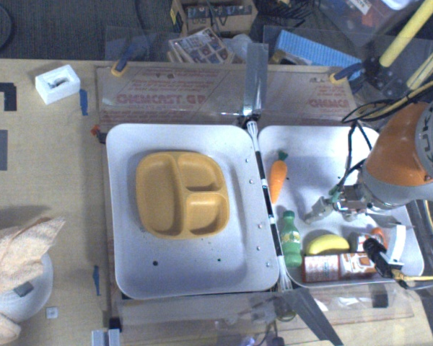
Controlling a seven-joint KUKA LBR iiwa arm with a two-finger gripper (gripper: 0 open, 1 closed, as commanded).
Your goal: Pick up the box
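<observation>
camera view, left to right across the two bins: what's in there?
Yellow divided tray → carrot → green bottle → banana → gripper.

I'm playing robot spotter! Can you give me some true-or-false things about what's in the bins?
1. The yellow divided tray sits in the left bin. True.
2. The carrot lies in the left bin. False: it lies in the right bin.
3. The banana lies just above the box. True.
4. The claw is holding the box. False: it hovers above it, holding nothing.
5. The green bottle is beside the banana. True.
</observation>
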